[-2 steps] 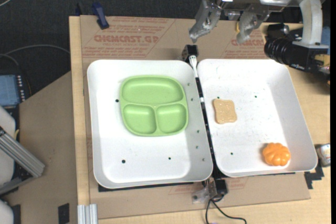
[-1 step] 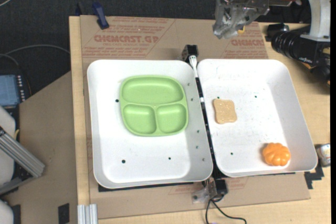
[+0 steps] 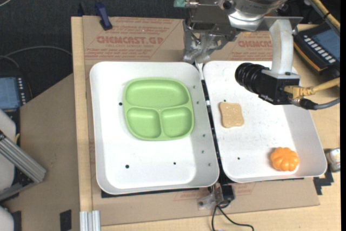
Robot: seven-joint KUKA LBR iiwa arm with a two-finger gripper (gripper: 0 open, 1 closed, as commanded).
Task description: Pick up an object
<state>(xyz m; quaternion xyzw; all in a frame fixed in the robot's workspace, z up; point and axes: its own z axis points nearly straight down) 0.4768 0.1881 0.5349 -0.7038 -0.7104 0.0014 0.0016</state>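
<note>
Nearest, a lobed orange pumpkin-shaped toy [image 3: 284, 159] sits close to the right bin's [image 3: 308, 132] front rim. Mid-bin, a flat tan toast slice [image 3: 231, 114], speckled, lies with open floor around it. Left bin [image 3: 102, 132] holds a smooth green three-compartment plate [image 3: 158, 108], well off the rims. Farthest, the gripper [image 3: 201, 50] hangs over the bins' back edge; finger state cannot be told.

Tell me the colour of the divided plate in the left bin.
The plate is light green all over, with no pattern; the camera view shows it.
</note>
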